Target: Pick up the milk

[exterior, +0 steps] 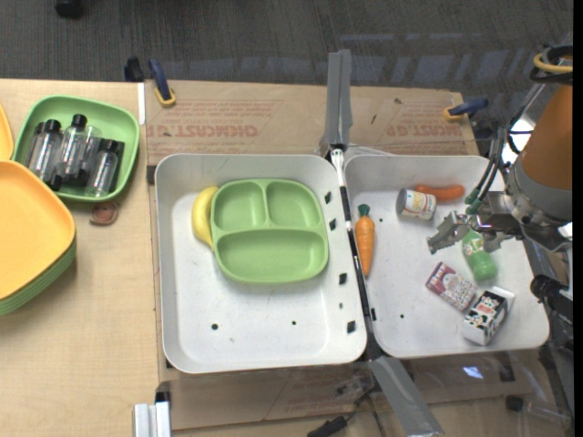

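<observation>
Looking from the left side first, I see a green tray with small dark bottles in it, and a stack of orange plates next to it on the surface. Then comes the left bin. It has a green plate with three parts, and a yellow thing peeks out from under its left edge.

Next is the right bin. A toy carrot lies right by its left wall, pointing up and down in the view. Farther right sits a small can with an orange thing just past it. Lower down lies a flat pink packet.

The milk is the little white and black carton in the lower right corner of this bin, just beside the packet. It lies tipped over, and its long side runs at a slant, from lower left up to upper right.

My gripper hangs over the middle of the right bin, with a green bottle right under it. I think its fingers are spread apart, with nothing pinched between them.

So the milk lies toward the near edge from my gripper, and a little to the right. I judge I must get past the green bottle and turn to match that slant.
</observation>
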### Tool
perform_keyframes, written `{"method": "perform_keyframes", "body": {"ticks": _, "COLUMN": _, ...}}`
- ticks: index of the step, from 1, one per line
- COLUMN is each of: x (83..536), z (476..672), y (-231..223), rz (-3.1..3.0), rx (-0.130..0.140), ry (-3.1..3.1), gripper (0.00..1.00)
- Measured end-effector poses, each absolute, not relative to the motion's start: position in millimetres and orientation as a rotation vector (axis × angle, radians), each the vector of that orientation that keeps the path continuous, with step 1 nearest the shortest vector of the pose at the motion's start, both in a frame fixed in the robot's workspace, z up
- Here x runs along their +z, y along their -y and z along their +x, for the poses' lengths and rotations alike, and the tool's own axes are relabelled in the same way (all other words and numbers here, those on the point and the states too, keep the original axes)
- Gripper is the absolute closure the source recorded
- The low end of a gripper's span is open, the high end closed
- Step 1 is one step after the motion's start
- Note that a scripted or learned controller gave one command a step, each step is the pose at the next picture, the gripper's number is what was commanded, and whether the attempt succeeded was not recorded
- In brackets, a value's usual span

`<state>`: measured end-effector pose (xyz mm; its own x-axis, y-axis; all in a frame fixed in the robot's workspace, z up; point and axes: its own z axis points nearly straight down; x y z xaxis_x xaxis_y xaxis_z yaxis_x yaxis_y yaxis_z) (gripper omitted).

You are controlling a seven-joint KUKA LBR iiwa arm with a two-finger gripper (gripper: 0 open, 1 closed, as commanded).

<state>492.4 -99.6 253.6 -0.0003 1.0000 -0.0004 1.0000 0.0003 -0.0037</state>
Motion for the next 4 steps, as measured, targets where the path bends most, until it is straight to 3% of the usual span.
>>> {"method": "perform_keyframes", "body": {"ticks": 1, "x": 102, "z": 492.4, "y": 110, "rz": -2.179, "rx": -0.003, "ry": 2.265, "gripper": 0.0}}
{"method": "perform_keyframes", "body": {"ticks": 2, "x": 112, "z": 493.0, "y": 112, "rz": -2.187, "rx": -0.001, "ry": 2.263, "gripper": 1.0}}
{"method": "perform_keyframes", "body": {"ticks": 3, "x": 248, "z": 543.3, "y": 96, "rz": -1.946, "rx": 0.003, "ry": 2.466, "gripper": 1.0}}
{"method": "perform_keyframes", "body": {"ticks": 4, "x": 98, "z": 495.7, "y": 104, "rz": -1.865, "rx": -0.011, "ry": 2.54, "gripper": 1.0}}
